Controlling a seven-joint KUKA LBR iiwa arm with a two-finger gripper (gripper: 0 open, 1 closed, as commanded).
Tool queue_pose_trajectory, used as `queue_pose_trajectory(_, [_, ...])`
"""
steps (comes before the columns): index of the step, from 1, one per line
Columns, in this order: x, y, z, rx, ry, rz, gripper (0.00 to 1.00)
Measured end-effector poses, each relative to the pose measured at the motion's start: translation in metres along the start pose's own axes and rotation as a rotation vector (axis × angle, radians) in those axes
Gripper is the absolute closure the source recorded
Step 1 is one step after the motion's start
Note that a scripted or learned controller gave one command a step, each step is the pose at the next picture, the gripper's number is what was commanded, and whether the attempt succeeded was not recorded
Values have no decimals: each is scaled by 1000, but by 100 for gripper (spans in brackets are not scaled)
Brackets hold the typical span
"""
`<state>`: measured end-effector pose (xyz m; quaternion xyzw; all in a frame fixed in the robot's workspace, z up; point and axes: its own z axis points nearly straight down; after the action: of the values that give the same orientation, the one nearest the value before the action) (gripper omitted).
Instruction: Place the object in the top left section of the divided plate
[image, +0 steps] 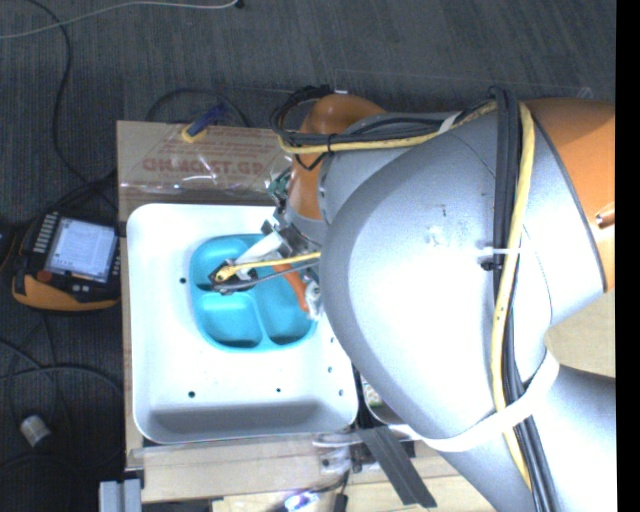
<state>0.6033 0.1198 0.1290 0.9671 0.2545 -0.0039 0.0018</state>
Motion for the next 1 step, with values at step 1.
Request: queue_pose_trajectory(1, [-32, -9, 32, 1, 39, 304, 100])
